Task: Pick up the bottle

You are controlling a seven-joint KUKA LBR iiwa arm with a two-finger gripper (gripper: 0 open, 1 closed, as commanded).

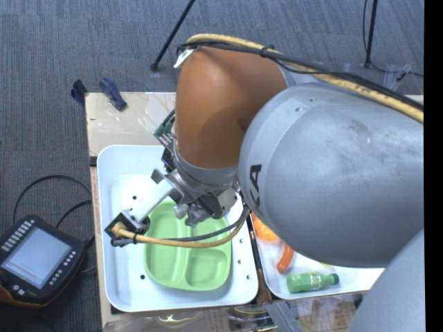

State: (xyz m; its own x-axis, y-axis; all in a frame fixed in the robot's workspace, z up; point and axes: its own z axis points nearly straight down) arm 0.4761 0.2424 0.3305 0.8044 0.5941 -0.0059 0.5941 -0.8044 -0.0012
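**Grey arm looms over both bins; bottle lies in the right one**

Filling the right of the view, the grey arm with its orange band reaches across the bench. Its gripper hangs above the left bin, over a green divided tray; whether it is released or clenched, I cannot tell. A green bottle lies on its side in the right bin, near an orange item, well apart from the gripper.

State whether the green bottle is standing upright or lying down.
Lying down: the green bottle rests on its side in the right bin, cap pointing right.
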